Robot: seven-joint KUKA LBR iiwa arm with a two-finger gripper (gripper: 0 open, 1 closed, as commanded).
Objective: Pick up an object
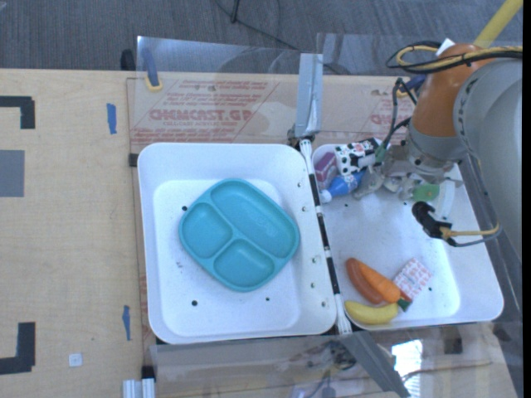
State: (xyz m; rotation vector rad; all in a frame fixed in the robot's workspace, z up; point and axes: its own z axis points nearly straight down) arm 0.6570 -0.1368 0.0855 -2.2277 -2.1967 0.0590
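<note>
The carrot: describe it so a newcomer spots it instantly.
Look in the right-hand bin, at its near edge. The carrot lies there slantwise, just above a yellow banana and left of a red-and-white packet. It alone is orange with a green tip.

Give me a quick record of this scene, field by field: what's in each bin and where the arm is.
left bin: blue divided plate, lying flat
right bin, far left corner: cow toy, blue item, small pouch
right bin, near edge: carrot, banana, checked packet, close together
arm: over the far side of the right bin
gripper: beside the cow toy, holding nothing that I can see
</note>
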